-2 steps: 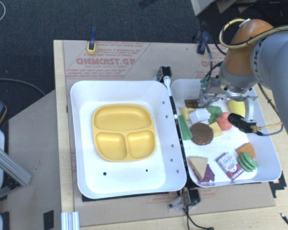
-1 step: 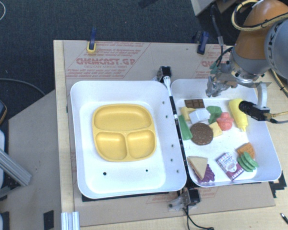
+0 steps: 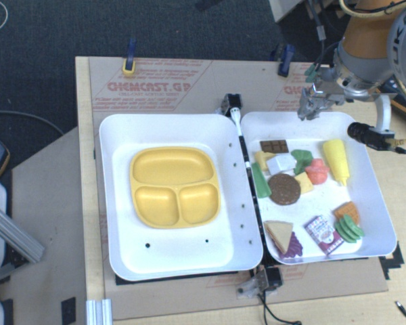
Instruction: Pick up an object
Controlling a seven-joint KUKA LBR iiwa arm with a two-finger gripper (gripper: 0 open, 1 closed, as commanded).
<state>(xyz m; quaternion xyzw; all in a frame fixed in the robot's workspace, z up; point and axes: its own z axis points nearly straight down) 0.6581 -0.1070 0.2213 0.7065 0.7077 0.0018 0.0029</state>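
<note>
Toy food (image 3: 284,188) lay crowded in the right bin (image 3: 382,212); the hand (image 3: 312,107) hovered above its far rim, whether clenched was unclear.

The arm (image 3: 379,26) is cut off by the top and right edges, so just its orange band and wrist are in frame. The gripper (image 3: 312,105) is small and dark against the right bin's far rim (image 3: 284,116); its fingertips cannot be made out. In that bin the toy foods overlap: the brown round piece (image 3: 284,189) covers part of the green strip (image 3: 259,180), and the purple item (image 3: 294,246) is perhaps grapes, half hidden under the sandwich wedge (image 3: 279,234).
</note>
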